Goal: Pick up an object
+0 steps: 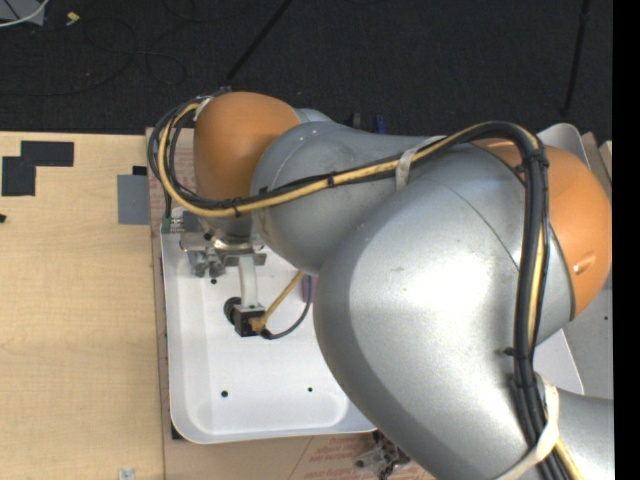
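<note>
The one thing we can see that might be picked up is a small purple bit (306, 288). It peeks out from under the arm, by the right side of the left bin (200, 408). It is too hidden for us to say what it is. The gripper (222, 259) is to the left of it and a little farther back, low over the far left corner of the same white bin, apart from the purple bit. We cannot tell if the gripper is open or closed, or if it has anything in it. The big grey arm (430, 298) comes in from the right and covers much of that bin. Its orange band (240, 138) sits just above the gripper, and a black and yellow cable (300, 186) runs along it. A bit of the right bin (592, 358) shows at the right edge. On the left is a wooden board (80, 318) with black shapes (40, 163) and a grey square (131, 198). Far back is a dark floor (400, 48).
</note>
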Robot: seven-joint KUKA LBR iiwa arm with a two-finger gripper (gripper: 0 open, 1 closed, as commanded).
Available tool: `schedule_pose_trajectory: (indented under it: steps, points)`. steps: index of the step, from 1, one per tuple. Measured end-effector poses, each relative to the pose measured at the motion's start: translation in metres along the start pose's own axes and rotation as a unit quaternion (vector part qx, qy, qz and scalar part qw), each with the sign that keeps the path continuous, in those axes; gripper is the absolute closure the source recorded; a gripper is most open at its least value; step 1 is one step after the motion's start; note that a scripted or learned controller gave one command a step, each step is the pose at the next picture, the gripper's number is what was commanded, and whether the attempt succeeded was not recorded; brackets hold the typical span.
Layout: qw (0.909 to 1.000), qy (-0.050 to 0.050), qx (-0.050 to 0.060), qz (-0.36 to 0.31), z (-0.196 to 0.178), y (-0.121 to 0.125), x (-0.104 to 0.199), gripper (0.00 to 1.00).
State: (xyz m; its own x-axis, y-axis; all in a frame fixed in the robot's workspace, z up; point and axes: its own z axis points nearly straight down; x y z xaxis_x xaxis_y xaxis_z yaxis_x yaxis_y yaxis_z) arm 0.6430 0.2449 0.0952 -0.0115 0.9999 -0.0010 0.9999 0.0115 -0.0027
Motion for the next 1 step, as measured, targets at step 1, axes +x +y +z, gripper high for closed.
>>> schedule_pose_trajectory:
  steps: [1]
  points:
    - [1.0000, -0.001, 0.001, -0.001, 0.0086, -0.0007, 0.0005, 1.00]
